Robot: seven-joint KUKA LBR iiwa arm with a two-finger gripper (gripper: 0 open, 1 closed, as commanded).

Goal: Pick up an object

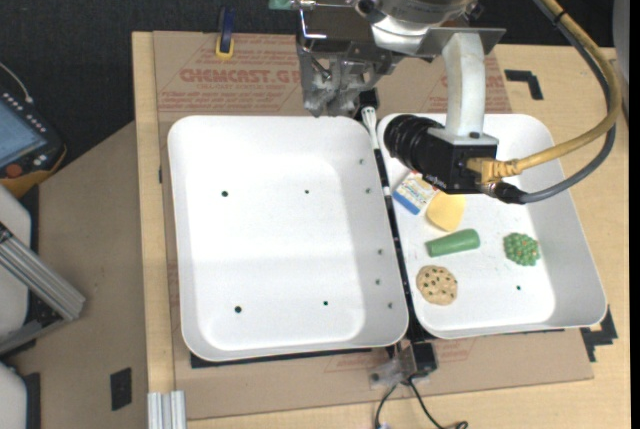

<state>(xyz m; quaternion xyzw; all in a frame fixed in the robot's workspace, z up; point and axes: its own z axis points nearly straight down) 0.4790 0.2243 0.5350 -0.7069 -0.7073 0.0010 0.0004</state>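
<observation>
Several small objects lie in the right bin [572,257]: a blue and white packet [409,193], a yellow lump [448,211], a green cylinder [452,242], a bumpy green piece [521,249] and a round chocolate-chip cookie [437,284]. My gripper [340,95] hangs under the grey and orange wrist at the far end of the divide between the two bins, just beyond the left bin's back right corner. It is well behind the objects and nothing shows in its grasp. A black cylindrical unit [428,153] on a white bracket covers the back left part of the right bin.
The left bin [182,217] is a plain white tray with a few dark dots on its floor. Both bins rest on a cardboard sheet [240,67]. A yellow-tan hose [560,149] loops over the right bin. A small blue and yellow clip [226,35] sits at the back left.
</observation>
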